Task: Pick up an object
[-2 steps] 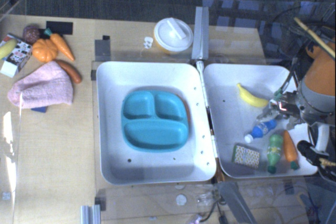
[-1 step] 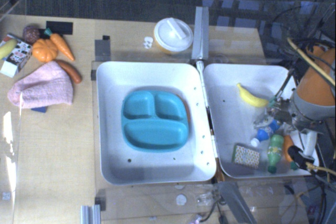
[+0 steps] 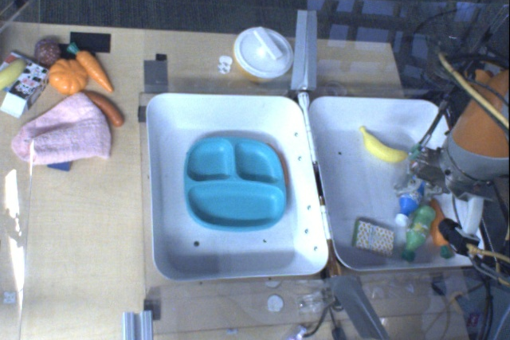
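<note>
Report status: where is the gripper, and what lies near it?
Gripper low in right bin. Bottles crowded beneath it. Banana apart, unobstructed. Nothing seen held.

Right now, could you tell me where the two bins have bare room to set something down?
Right bin: bare floor left of the banana, above the patterned card. Crowded near the gripper and bottles. Left bin: margins around the blue tray.

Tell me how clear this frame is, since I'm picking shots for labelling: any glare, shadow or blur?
Camera view: bright glare streaks the bench's left edge; soft shadow rings the blue tray in the left bin; the end effector and the bottles beneath it look blurred, while the banana reads clearly.
</note>
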